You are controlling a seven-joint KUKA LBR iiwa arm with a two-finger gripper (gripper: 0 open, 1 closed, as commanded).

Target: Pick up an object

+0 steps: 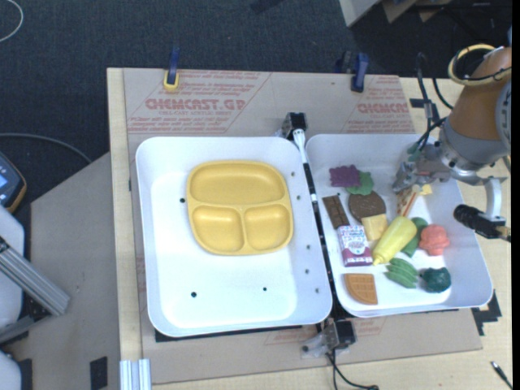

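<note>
My gripper [413,179] hangs low over the far right part of the right bin [479,283], below the grey wrist and orange band. Just under it lies a thin orange stick [407,202]. Around it are toy foods: purple grapes [344,174], a brown round piece [367,204], a chocolate bar [334,210], a pink and white carton [354,244], a yellow corn-like piece [394,238], a red-orange fruit [435,238], a green pepper [400,273], broccoli [436,279] and a waffle [361,288].
The left bin [162,283] holds a yellow divided plate [240,205]. A black divider with clamps [309,193] runs between the bins. Blue clamps [358,71] sit at the board's far edge.
</note>
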